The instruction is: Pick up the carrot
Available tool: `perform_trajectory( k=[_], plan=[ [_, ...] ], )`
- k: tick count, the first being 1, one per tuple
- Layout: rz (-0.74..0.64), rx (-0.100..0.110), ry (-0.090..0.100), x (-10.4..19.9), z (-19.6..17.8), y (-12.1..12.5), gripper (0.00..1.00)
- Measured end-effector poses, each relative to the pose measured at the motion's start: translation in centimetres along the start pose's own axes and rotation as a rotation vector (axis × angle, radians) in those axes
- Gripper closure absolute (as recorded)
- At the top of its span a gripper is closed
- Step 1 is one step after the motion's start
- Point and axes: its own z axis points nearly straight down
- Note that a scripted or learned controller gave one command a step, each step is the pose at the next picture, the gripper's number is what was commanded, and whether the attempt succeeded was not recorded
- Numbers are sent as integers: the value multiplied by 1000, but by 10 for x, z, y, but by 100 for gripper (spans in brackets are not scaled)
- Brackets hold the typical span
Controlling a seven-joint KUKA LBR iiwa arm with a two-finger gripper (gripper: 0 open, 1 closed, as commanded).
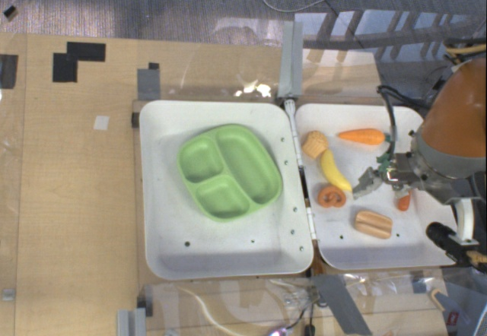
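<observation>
grey arm (456,163) with broad orange band, black cable along it, small metallic end effector (373,181)

The arm reached in from the right, and its gripper (370,181) hung low over the right bin (335,249) with its fingers apart and nothing between them. The carrot (362,137) lay near the far wall of that bin, apart from the gripper. A banana (333,170) lay just beside the fingers. The left bin (163,251) held a green divided plate (229,171).
</observation>
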Motion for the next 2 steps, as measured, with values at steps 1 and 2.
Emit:
perform_trajectory(
  k=[1,2],
  plan=[
    [-260,-3,0,46,14,32,0],
    [-358,-3,-2,-54,8,84,0]
  ],
)
